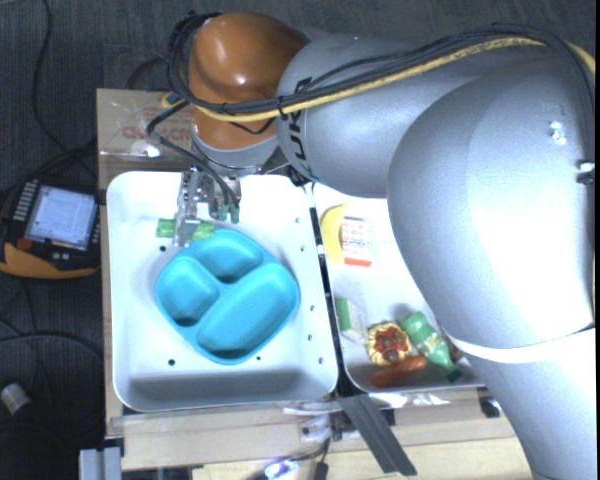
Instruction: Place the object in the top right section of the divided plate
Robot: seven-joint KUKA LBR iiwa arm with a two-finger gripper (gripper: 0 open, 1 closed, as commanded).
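bench edge lies nearest, and on it stand two white bins side by side, counted as one left bin (130, 368) and one right bin (352, 373), their inner rims touching along a dark seam. taking the blue divided plate (228, 291) as landmark: it is one plate with three sections, sitting in the middle of the left bin, with bare white floor below it and to its left, and a narrower strip on its right toward the seam. right of the plate, across the seam, the right bin holds a small heap near its lower edge: one round red and yellow item (388, 342), one green bottle-shaped item (427, 340) and one brown sausage-like piece (398, 370). higher up, still right of the plate, lie one yellow banana-like shape (331, 230) and one white card with red print (356, 240); the print is too small to read. the big grey arm (480, 188) covers much of that bin.

just above the plate's upper left rim hangs the gripper (200, 223), fingers narrow and pointing down, with a small green object (168, 228) beside and under them, touching the rim area outside the plate; whether the fingers actually clamp it i cannot tell. black lettering on the arm's wrist is partly hidden. far left of the plate, off the bench, rests one handheld pendant (52, 223) with a lit screen.
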